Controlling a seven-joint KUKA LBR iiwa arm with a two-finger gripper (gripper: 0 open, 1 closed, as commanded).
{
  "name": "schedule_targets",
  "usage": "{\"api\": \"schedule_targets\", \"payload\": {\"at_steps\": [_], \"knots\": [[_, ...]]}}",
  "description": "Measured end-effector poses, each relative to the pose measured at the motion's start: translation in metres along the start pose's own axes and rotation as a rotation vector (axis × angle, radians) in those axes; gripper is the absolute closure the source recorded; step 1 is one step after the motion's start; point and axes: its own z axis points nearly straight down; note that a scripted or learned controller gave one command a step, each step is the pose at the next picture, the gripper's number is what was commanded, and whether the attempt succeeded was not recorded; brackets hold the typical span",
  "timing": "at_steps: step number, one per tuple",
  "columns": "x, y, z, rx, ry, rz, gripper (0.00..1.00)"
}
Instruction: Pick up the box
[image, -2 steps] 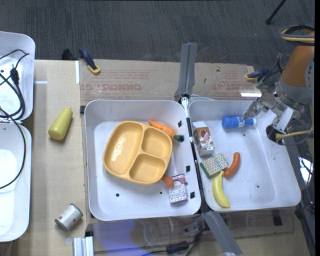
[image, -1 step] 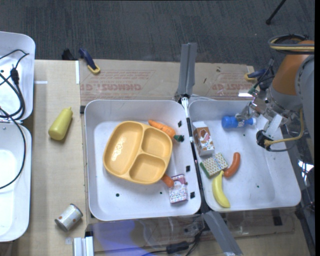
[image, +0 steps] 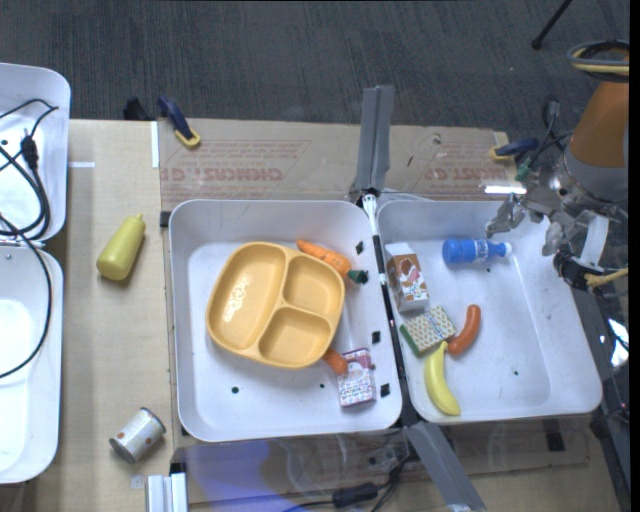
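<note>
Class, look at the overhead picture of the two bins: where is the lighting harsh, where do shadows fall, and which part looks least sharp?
In the camera view, glare washes out the left bin floor; the yellow divided plate casts a soft shadow at its lower edge; the banana and small box stay crisp; the claw near the blue bottle looks cluttered and less distinct.

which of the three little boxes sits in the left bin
The pink-and-white box, beside the yellow divided plate. The carton and the green patterned box lie in the right bin.

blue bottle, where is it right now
The blue bottle lies on its side near the right bin's back wall, right of the upright carton.
</note>
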Motion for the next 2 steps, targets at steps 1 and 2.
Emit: {"api": "schedule_targets", "payload": {"at_steps": [1,2], "knots": [[-0.0042,0.0048,0.0554,-0.013,0.002,-0.058,0.00],[-0.0047,0.0015,0.0608,-0.001,0.001,-0.057,0.00]]}}
